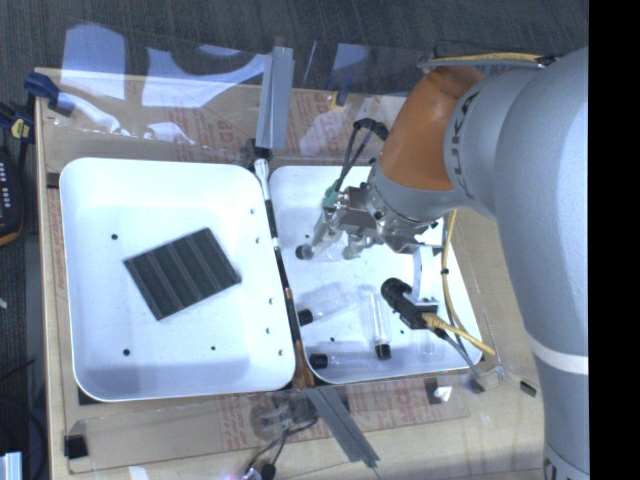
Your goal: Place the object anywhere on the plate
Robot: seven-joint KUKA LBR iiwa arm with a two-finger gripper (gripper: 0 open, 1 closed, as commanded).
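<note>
A dark grey ridged plate point(182, 271) lies slantwise in the left bin point(90, 198), nothing on it. Several clear plastic tubes with black caps lie in the right bin point(300, 193): one point(325, 301) near its left wall, one point(378, 326) standing lengthwise in the middle, one point(345, 359) along the front wall. My gripper point(327, 250) hangs over the upper left part of the right bin, above and behind the tubes. Its fingers point(306, 251) are spread apart with nothing between them.
The divider between the two bins point(280, 268) runs just left of the gripper. A black connector with a yellow cable point(408, 305) hangs from the arm over the right bin. The big grey arm body point(520, 168) covers the bin's right side.
</note>
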